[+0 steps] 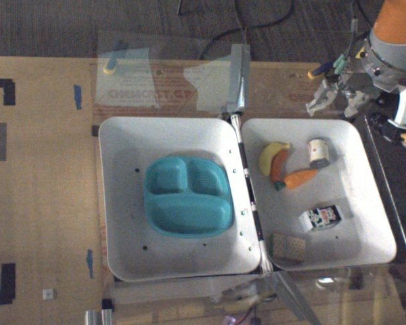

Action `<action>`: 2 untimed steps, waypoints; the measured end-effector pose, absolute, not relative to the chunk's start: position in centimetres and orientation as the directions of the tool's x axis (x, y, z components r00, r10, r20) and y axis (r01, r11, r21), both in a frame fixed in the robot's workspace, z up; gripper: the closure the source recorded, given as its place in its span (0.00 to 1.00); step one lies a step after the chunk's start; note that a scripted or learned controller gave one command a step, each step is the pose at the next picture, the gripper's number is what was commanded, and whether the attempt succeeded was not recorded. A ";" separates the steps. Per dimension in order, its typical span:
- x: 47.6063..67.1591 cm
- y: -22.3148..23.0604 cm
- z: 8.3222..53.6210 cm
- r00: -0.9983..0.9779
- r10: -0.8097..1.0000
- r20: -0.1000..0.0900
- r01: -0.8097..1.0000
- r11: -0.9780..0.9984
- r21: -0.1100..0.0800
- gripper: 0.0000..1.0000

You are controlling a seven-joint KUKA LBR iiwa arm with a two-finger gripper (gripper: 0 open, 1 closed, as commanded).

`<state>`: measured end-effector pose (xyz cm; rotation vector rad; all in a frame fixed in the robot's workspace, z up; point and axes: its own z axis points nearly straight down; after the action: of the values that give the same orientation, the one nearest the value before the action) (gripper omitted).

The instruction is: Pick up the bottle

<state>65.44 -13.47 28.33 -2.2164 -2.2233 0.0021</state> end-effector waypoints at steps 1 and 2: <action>65.5 -13.4 29.4 -0.004 1.000 0.000 1.000 0.004 -0.002 1.00; 64.8 -19.2 38.9 -0.082 0.997 -0.002 0.997 0.082 0.001 1.00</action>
<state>64.81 -19.23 38.93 -2.1297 -2.3125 0.0003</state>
